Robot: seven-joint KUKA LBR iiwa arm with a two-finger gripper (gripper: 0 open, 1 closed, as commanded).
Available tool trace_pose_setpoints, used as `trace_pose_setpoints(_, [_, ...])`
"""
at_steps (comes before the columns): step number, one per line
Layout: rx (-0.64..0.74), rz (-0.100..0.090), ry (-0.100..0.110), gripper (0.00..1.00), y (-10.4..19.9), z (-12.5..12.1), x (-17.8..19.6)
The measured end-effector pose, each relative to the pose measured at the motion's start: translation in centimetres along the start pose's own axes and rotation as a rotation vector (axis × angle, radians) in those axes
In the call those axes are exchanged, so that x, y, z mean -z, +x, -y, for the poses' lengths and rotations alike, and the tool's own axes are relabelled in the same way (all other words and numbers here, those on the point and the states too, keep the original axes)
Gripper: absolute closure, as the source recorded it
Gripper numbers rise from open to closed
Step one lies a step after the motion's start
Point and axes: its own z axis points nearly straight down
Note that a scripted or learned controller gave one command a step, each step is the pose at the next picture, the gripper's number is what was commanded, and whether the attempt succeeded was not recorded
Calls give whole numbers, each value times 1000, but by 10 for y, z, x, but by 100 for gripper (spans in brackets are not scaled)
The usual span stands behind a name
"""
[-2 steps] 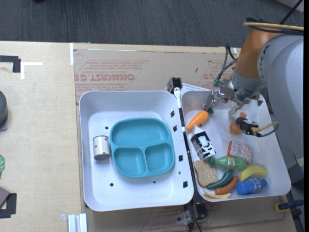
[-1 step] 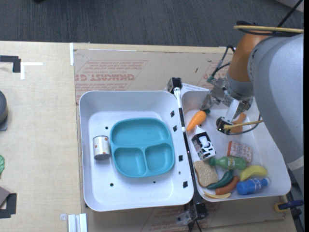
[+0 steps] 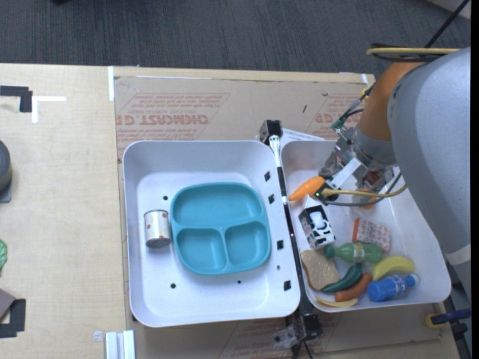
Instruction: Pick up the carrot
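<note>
Your claw point(image 3: 334, 176), its state impossible to tell, hangs beside the carrot point(image 3: 305, 190) by the right bin's point(image 3: 419, 223) left wall. That wall could spoil the pinch and let the carrot slip.

Arm point(image 3: 438, 133) comes in from the right, and the gripper point(image 3: 334, 172) sits right at the thick end of the carrot point(image 3: 305, 190), which is slanted by the left wall of the right bin point(image 3: 419, 223) (can't tell if it's actually gripped). Same bin: bread slice point(image 3: 320, 269), banana point(image 3: 394, 266), blue bottle point(image 3: 389, 287). Left bin point(image 3: 142, 283) on the worktop point(image 3: 52, 200) has a teal divided plate point(image 3: 221, 226) with a small can point(image 3: 156, 228) just beside it.
</note>
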Motion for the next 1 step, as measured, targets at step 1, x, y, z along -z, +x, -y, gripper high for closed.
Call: trace_pose_setpoints(1, [-137,-3,-1,0,3,3,0])
